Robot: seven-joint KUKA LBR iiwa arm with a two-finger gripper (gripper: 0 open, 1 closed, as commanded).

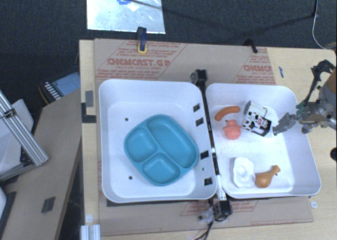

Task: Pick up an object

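The right bin (303,152) holds several small objects. An orange sausage (227,112) lies at its upper left, with a pink-red toy (231,130) just below it. A black-and-white box (256,119) sits tilted beside them. Near the front edge are a white fried egg (242,172) and a brown drumstick (267,176). My gripper (283,124) hangs over the right part of this bin, just right of the black-and-white box, and nothing shows in it.
The left bin (113,128) carries a blue divided plate (160,149). A black divider strip (208,133) runs between the bins. The grey arm (316,113) comes in over the right bin's right rim. Brown cardboard (158,60) lies under both bins.
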